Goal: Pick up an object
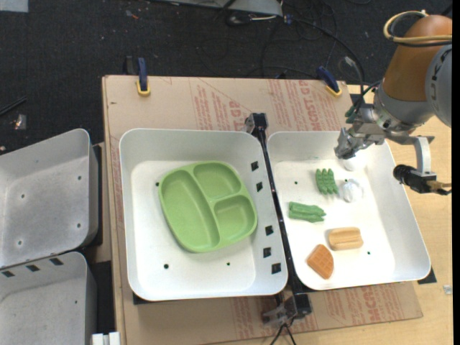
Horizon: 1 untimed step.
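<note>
One gripper [347, 152] above right bin [410, 214], near small white object [350, 190].

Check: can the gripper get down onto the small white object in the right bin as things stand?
Probably yes. The gripper hovers just up-left of the white object, with nothing over it. The green ridged toy lies close beside it and could crowd a finger.

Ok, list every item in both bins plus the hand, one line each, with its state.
green divided plate: lying flat in the left bin, right side up, compartments bare.
upper green toy: lying in the right bin, loose.
lower green toy: lying in the right bin, loose.
small white object: lying beside the upper green toy.
tan block: lying flat, loose.
orange waffle piece: lying flat, loose.
hand: over the right bin's far end.
</note>
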Tool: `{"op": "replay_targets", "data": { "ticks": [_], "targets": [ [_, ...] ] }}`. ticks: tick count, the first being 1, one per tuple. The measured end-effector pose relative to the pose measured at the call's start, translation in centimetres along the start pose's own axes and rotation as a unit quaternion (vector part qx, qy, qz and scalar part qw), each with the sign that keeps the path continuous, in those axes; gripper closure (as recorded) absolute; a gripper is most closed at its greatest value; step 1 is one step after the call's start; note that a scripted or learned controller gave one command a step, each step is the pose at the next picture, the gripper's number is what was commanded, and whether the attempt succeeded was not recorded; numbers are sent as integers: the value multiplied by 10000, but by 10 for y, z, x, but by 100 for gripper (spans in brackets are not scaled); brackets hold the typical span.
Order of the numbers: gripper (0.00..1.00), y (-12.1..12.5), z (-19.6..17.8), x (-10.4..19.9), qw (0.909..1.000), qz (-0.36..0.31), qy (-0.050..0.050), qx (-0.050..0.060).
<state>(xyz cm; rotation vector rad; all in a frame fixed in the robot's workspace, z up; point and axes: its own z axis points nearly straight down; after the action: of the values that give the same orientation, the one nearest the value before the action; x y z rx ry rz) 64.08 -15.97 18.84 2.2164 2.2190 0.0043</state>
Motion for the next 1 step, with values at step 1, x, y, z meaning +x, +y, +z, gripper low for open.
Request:
{"op": "replay_targets", "data": {
  "ticks": [1],
  "targets": [
    [100,1,-42,0,10000,-5,1,-1]
  ]
}}
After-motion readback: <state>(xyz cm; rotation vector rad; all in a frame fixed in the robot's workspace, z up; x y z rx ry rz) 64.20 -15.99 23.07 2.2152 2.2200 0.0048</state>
